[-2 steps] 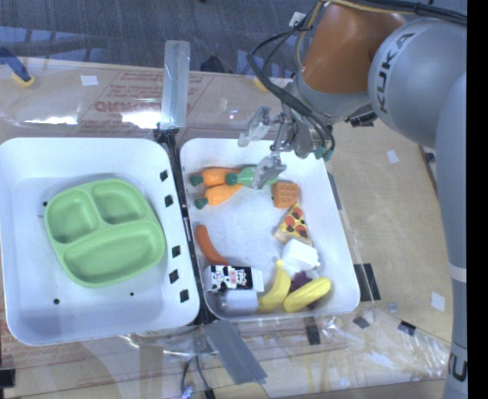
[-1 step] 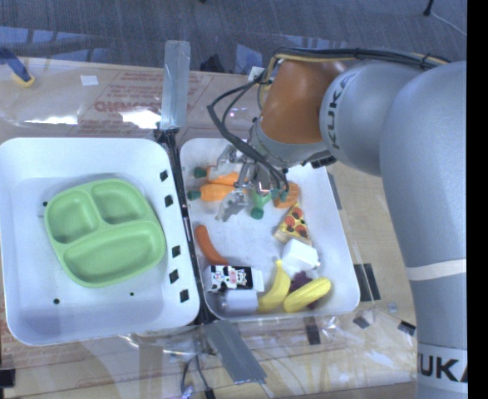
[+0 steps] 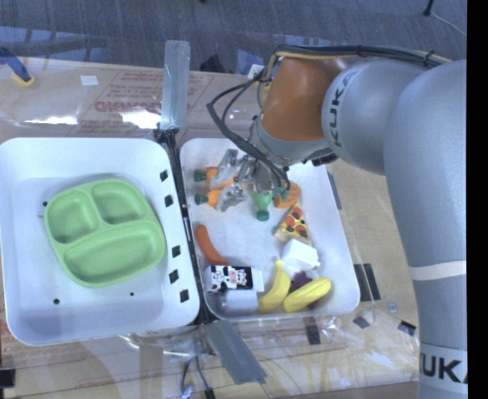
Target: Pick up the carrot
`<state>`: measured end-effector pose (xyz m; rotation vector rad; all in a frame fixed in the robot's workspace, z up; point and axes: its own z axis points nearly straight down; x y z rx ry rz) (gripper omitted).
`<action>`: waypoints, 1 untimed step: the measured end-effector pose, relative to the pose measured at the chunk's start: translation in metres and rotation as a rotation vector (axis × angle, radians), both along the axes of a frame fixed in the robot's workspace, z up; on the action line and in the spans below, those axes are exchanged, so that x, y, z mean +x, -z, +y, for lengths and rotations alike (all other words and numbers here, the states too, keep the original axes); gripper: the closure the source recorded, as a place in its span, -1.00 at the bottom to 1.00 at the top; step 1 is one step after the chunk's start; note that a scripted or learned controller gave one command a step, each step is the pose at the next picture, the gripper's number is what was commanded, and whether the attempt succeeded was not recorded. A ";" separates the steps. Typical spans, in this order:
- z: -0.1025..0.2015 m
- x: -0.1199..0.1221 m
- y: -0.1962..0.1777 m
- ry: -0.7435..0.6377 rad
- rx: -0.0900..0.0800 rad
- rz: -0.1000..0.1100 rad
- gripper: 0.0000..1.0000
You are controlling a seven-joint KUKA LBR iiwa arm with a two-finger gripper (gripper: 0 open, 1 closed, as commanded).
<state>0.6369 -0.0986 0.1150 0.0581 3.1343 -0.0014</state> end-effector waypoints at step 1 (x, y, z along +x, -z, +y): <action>0.069 -0.006 -0.082 -0.120 0.002 -0.003 1.00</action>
